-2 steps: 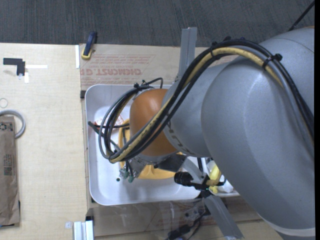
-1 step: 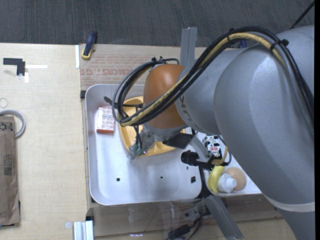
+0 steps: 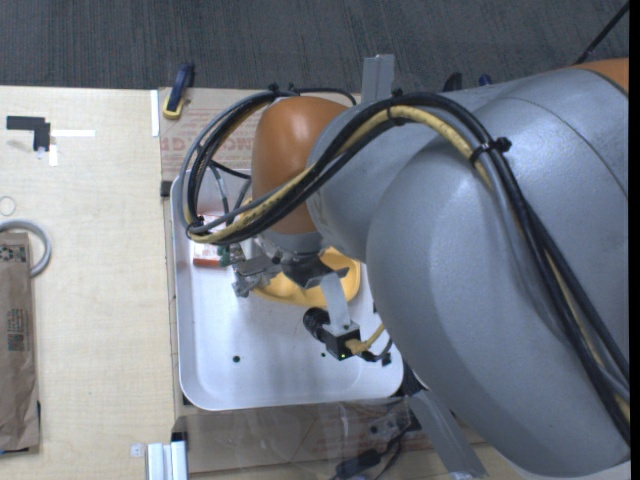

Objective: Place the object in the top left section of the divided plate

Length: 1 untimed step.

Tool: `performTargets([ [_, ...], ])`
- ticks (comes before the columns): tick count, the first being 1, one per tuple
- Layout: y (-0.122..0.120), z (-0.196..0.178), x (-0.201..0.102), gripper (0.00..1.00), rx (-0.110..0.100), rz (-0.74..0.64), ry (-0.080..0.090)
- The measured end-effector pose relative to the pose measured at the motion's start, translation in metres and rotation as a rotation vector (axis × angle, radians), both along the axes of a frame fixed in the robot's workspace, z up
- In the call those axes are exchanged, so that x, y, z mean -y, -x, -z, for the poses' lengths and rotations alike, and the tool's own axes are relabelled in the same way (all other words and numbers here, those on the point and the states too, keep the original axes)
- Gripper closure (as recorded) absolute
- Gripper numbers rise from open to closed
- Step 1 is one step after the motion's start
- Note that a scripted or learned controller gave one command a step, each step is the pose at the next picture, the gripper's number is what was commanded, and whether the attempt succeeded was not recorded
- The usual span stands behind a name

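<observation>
The grey arm (image 3: 480, 268) fills the right half of the frame and reaches toward the centre, its orange band (image 3: 290, 158) standing over the white bin (image 3: 230, 368). Black and yellow cables (image 3: 300, 183) loop from the arm's shoulder around the band and down to the wrist. The pincer (image 3: 285, 273) sits low in the middle of the frame, over a yellow divided plate (image 3: 345, 268), of which just a sliver shows beneath the wrist hardware; whether the pincer is spread or closed cannot be told, since the band and cables cover it. The object itself cannot be made out. A small red item (image 3: 207, 258) lies at the bin's left wall. On the table (image 3: 90, 218), at the left of the frame, lie a brown paper bag (image 3: 18, 338), a black bracket (image 3: 30, 128), and a blue-and-yellow tool (image 3: 180, 90) near the upper edge.
</observation>
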<state>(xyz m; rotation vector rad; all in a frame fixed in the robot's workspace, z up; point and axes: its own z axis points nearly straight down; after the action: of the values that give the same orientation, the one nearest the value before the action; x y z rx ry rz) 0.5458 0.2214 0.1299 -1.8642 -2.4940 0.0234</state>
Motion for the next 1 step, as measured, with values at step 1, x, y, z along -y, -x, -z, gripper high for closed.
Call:
performTargets([
  [1,0.0435,0.0345,0.0024,1.0,0.044,0.165,0.006],
])
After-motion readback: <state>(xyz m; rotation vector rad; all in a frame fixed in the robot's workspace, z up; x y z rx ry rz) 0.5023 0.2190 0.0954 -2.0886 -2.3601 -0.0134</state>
